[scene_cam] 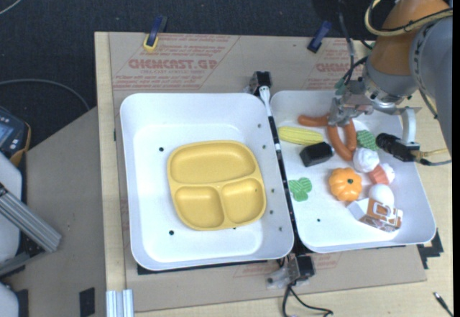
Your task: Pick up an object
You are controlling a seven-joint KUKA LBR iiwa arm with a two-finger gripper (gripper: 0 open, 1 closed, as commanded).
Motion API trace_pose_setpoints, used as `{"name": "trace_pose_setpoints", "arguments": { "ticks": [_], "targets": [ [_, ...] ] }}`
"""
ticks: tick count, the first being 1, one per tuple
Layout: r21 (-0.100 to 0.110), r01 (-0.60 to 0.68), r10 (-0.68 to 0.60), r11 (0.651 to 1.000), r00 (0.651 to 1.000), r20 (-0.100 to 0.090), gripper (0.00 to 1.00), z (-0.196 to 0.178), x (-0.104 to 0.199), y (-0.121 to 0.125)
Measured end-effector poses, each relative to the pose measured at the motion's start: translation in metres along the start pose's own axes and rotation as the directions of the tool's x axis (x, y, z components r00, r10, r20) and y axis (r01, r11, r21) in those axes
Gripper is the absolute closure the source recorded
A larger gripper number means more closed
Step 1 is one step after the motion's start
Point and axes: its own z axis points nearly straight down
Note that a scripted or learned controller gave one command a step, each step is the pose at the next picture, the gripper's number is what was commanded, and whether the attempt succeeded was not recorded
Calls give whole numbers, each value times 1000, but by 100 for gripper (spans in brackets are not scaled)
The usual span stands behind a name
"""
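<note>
At left I see the yellow divided plate (214, 184) in the left bin (140, 164). In the right bin (424, 211), upper right of frame, my gripper (343, 113) sits over the orange sausages (338, 132); I cannot tell its opening.

Gripper (343, 111) above sausages (339, 134), right bin (424, 200)

Two white bins (136, 164) sit side by side. One yellow tray (214, 184) lies in the left. The right holds two sausages (343, 139), one corn cob (300, 135), one pumpkin (345, 184).
</note>
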Motion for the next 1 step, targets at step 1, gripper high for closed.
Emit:
{"name": "trace_pose_setpoints", "arguments": {
  "ticks": [1],
  "targets": [
    [-6, -2, 2, 1000, 1000, 0, 100, -44, 1, 2]
  ]
}}
